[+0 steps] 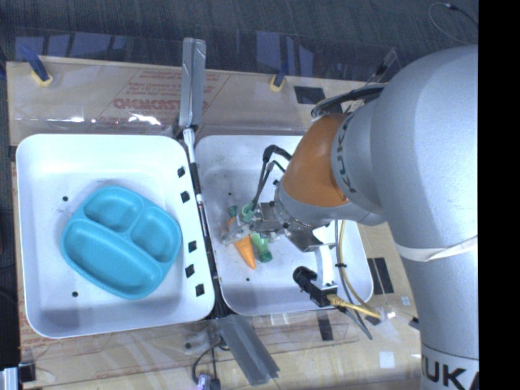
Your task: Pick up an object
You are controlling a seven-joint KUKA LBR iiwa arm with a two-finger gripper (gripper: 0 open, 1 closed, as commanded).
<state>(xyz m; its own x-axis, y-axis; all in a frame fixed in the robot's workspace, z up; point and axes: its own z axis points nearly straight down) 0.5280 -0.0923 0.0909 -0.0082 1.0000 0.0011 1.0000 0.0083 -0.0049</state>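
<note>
arm: grey, orange band above the wrist, comes in from 3 o'clock, big body covers the right bin's 3 o'clock side
hand: low over the middle of the right bin, right on the small heap of objects; opening hidden by the wrist and clutter, cannot tell how wide it is or if it has hold of anything
right bin: shallow, white, 3 o'clock half of the bench; holds the small objects near its centre
orange piece: carrot-like, tapered, lies on the bin floor at 6 o'clock of the hand, just beside it; contact with the hand not clear
green piece: small, just at 3 o'clock of the orange piece, touching or nearly so, right under the hand
other small bits: greenish and orange scraps at 10 o'clock of the hand, too small to name
left bin: shallow, white, 9 o'clock half of the bench, side by side with the right bin
blue plate: light blue, three compartments, flat in the middle of the left bin, well apart from the hand
bench: wood-toned, clear sheet with red print at 12 o'clock behind the bins
cables: black and yellow, at 5 o'clock of the hand over the right bin's floor
</note>
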